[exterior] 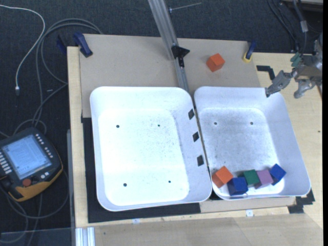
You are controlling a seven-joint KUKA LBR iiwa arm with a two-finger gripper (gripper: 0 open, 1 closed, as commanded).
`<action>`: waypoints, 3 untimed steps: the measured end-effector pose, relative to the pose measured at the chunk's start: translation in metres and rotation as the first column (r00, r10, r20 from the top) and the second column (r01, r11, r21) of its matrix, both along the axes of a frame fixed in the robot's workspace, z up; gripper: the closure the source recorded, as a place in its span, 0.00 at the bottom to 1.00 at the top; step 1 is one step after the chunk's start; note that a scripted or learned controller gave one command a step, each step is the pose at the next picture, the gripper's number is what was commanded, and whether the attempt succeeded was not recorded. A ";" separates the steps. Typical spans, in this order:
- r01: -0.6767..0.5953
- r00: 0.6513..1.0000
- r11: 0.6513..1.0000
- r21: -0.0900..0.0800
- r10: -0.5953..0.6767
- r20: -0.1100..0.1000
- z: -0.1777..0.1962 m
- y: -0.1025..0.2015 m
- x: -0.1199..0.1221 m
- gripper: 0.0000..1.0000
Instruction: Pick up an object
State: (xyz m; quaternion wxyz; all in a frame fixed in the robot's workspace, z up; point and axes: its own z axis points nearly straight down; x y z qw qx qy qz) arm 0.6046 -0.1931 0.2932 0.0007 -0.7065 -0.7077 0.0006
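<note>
Several small cubes lie along the near edge of the right bin [287, 132]: an orange cube [222, 176], a dark blue cube [237, 185], a green cube [251, 178], a purple cube [264, 177] and a blue cube [277, 172]. Another orange cube [216, 62] sits on the bench behind the bins. My gripper [288, 86] hangs over the right bin's far right corner, open, with nothing between its fingers. It is far from all the cubes.
The left bin [102, 137] lies beside the right one. A slanted metal pole [164, 19] rises from the bench behind the bins. Clamps [82, 45] hold the bench's back corners. A teach pendant [28, 160] rests on the floor at left.
</note>
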 end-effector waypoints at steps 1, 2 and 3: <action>0.000 1.000 1.000 -0.003 0.000 0.005 -0.009 -0.012 0.026 0.00; -0.005 1.000 1.000 0.005 0.005 -0.008 -0.136 0.093 0.012 0.00; 0.001 1.000 1.000 0.001 -0.001 0.004 -0.119 0.089 0.015 1.00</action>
